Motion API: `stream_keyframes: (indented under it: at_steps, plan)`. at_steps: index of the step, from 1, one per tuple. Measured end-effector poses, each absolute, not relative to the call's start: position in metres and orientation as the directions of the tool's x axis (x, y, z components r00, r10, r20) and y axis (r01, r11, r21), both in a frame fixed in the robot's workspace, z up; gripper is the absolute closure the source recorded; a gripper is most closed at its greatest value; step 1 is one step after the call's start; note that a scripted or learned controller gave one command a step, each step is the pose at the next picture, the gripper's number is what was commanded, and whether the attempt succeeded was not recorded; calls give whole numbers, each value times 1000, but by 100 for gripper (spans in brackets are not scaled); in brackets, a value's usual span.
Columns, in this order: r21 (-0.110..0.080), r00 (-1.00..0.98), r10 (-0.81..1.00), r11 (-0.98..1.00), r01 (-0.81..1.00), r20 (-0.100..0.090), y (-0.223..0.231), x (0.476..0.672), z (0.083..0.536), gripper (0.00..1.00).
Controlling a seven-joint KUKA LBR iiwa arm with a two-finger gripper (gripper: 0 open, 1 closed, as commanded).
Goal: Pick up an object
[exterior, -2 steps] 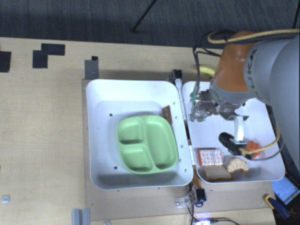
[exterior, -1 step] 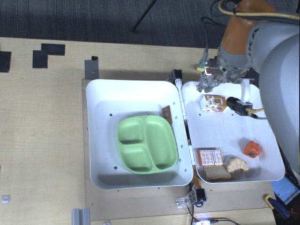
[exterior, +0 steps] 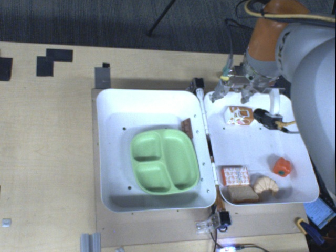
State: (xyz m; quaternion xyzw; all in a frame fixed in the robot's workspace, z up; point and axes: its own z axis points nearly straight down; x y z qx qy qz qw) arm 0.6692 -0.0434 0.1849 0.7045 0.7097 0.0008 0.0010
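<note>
My gripper (exterior: 230,95) hangs over the far left corner of the right bin (exterior: 262,146), open, with nothing between its fingers. Just right of and below it a small white and orange carton (exterior: 239,115) lies on the bin floor. An orange fruit-like toy (exterior: 282,167) rests near the bin's right wall. Along the near wall sit a red and white box (exterior: 234,176), a brown block (exterior: 242,193) and a tan croissant (exterior: 266,185).
The left bin (exterior: 113,140) holds a green divided plate (exterior: 164,160), and a small brown piece (exterior: 186,126) leans at its right wall. The arm's grey body fills the right side above the right bin.
</note>
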Motion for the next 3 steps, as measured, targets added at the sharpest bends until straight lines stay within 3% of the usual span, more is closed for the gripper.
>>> stream_keyframes:
  at_steps: [1,2,3]
  plan:
    - [22,-6,1000,7,1000,-6,-80,642,112,0]
    - [5,-4,1000,4,1000,-1,-106,576,231,0]
    - [0,-6,1000,6,1000,0,-108,627,145,0]
